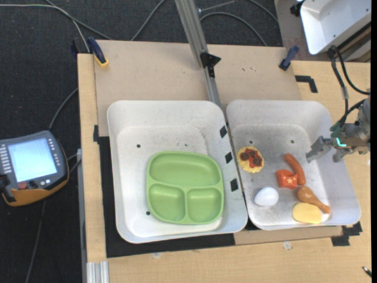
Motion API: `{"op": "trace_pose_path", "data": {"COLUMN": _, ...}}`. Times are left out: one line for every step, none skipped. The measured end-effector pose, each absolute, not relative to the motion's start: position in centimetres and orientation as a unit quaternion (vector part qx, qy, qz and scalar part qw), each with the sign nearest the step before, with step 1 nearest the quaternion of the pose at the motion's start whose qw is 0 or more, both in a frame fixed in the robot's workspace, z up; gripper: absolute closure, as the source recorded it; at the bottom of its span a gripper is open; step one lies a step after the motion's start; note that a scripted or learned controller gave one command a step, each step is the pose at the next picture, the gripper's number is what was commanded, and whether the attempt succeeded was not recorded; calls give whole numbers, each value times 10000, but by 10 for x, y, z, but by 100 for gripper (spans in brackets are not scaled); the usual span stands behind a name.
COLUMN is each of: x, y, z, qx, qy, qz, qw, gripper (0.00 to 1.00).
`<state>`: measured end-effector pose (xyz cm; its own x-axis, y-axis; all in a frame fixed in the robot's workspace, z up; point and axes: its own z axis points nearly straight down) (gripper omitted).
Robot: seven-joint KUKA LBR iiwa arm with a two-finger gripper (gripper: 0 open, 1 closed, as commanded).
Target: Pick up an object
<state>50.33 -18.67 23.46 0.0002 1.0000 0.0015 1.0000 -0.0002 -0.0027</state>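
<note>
Tan bench [159,69], two white bins [171,114]

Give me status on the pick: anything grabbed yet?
Done: the gripper sits over the right bin's right rim. In hand: nothing visible between its fingers. Left: the whole grasp. The hot dog, red pepper piece, chicken drumstick, yellow piece, white egg and small pizza all lie on the bin floor. The green divided plate sits in the left bin.
</note>
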Motion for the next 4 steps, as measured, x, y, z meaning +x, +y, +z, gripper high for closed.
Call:
{"op": "trace_pose_path", "data": {"x": 504, "y": -187, "z": 235, "qx": -7070, "qy": -7072, "qz": 0, "qw": 7, "gripper": 0}}
{"op": "trace_pose_path", "data": {"x": 496, "y": -190, "z": 190, "qx": -7076, "qy": -7066, "qz": 11, "qw": 36, "gripper": 0}}
{"op": "trace_pose_path", "data": {"x": 502, "y": -189, "z": 145, "qx": -7071, "qy": -7071, "qz": 10, "qw": 34, "gripper": 0}}
{"op": "trace_pose_path", "data": {"x": 505, "y": -190, "z": 104, "qx": -7063, "qy": -7079, "qz": -35, "qw": -39, "gripper": 0}}
